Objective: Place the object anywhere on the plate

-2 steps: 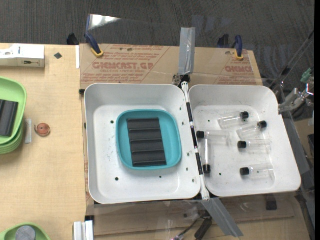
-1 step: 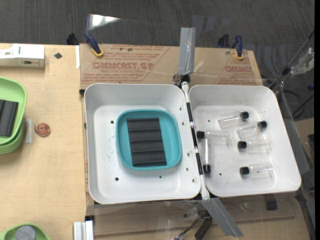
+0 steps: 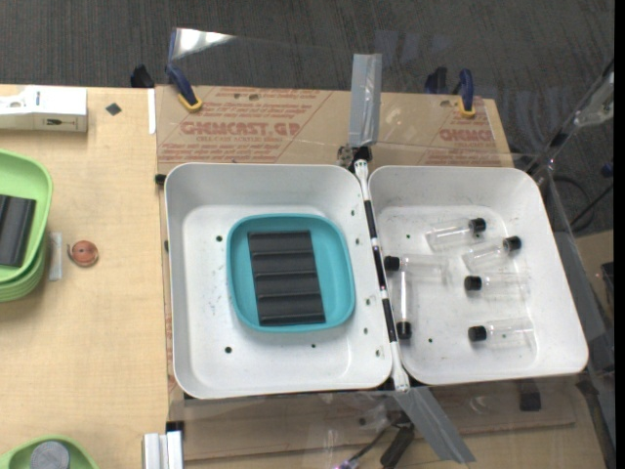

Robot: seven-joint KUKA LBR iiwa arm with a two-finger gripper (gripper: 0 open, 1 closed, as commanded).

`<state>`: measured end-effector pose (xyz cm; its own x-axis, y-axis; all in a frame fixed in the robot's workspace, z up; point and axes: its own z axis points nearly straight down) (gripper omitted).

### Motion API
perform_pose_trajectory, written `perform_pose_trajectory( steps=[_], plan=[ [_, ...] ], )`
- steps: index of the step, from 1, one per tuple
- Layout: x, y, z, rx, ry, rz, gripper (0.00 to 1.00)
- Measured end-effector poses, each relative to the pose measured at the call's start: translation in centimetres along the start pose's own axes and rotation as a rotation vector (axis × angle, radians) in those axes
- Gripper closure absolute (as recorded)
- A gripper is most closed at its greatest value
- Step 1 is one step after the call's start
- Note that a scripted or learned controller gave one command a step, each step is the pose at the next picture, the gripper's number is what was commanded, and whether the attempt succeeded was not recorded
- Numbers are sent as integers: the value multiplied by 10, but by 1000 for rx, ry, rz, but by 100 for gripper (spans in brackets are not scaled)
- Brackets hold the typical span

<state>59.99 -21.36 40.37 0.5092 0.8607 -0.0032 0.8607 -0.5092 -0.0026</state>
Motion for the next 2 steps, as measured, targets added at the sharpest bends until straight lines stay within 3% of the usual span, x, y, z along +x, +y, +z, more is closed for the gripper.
perform_pose_trajectory(
  steps=[1, 2],
  plan=[
    [26, 37, -36, 1, 0, 105, 0],
    [29, 52, -36, 1, 0, 170, 0]
  ],
)
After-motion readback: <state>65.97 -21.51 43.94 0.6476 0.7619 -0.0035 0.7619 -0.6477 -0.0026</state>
